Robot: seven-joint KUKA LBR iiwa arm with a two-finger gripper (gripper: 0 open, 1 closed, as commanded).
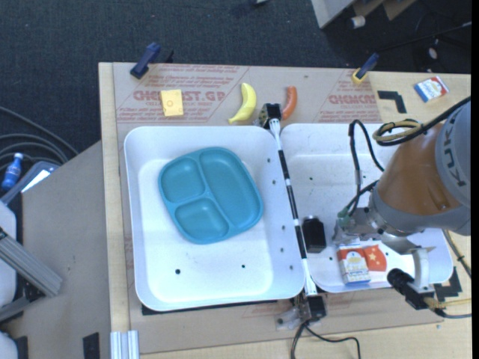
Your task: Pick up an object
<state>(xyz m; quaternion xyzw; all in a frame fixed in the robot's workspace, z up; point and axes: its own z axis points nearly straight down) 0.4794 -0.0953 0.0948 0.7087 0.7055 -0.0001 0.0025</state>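
Camera view: left bin (pixel 150 223) holds a blue divided plate (pixel 210 194). Right bin (pixel 322 144) holds a red-and-white carton (pixel 358 264) at 6 o'clock and a small black object (pixel 313 234) at 9. End effector (pixel 358 226) above carton; grip state cannot be told. Banana (pixel 244 103) on tabletop (pixel 120 118)

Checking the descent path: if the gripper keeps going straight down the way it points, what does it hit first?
Probably the small red and white box in the right bin, just below the arm's wrist. The gripper is mostly hidden by the arm, so depth is uncertain.
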